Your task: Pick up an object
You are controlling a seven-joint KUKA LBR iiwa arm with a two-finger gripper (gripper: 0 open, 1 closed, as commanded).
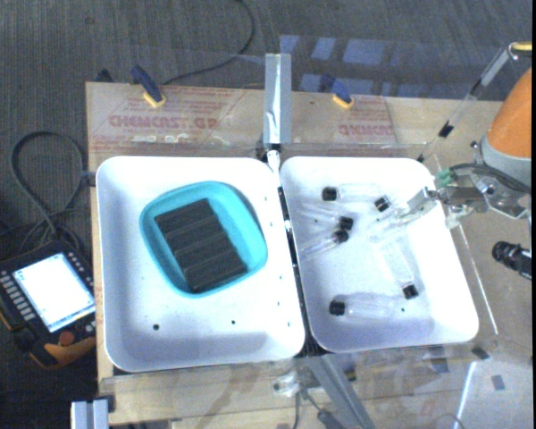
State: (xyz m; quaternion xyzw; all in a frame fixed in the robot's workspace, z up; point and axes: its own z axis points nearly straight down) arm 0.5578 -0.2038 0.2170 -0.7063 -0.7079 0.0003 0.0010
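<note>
Grey arm with orange band at right edge, end effector (pixel 426 198) reaching leftward, perhaps angled down

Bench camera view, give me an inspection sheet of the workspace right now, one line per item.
Surface: wooden bench bearing left bin and right bin.
Job's things: clear tubes with black caps scattered in right bin.
Clutter: blue tray holding a black block in left bin.
Grippers: gripper over right bin's right edge, nothing seen held.
Cables: black cable on floor at left.
Surroundings: pendant at left; clamps on bench.

Orange band (pixel 518 119) (rounded, glossy), grey metal wrist below it, pale slender tool (pixel 426 200) with a green spot
</note>
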